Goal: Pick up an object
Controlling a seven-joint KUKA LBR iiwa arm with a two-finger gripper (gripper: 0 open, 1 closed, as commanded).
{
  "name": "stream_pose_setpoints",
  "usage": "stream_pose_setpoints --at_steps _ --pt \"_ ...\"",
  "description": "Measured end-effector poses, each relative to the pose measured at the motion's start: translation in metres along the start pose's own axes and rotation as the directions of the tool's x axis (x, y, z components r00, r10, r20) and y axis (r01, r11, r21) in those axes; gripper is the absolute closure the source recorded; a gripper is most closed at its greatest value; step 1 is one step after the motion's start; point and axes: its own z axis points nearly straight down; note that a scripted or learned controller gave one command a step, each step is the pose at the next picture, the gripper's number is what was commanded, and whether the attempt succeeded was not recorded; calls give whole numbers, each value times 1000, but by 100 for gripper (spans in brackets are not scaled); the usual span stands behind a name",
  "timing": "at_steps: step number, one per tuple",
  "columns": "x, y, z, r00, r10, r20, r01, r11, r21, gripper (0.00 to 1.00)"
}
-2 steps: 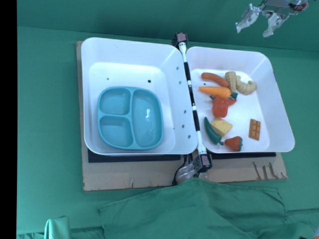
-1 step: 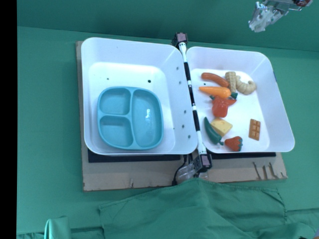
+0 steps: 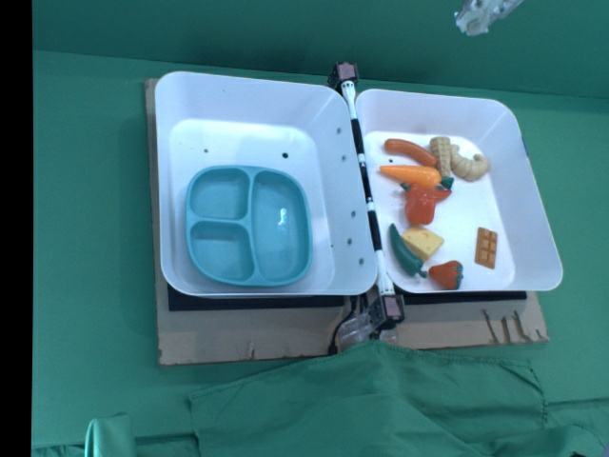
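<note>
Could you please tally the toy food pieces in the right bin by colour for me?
Orange or red: 5 (sausage, carrot, red pepper, small pepper, waffle)
Tan: 2 (two pieces)
Yellow: 1 (cheese wedge)
Green: 1 (dark green piece)
Total: 9

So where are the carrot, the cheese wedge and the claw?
carrot (image 3: 410, 173), camera view, middle of its orange body.
cheese wedge (image 3: 422, 243), camera view, its yellow top face.
claw (image 3: 479, 15), camera view, its pale tip at top right.
</note>
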Motion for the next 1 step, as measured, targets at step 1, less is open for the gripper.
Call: stream_pose_setpoints --at_steps 1 --pt "-35 -1 -106 1000 8 5 -8 1000 -6 100"
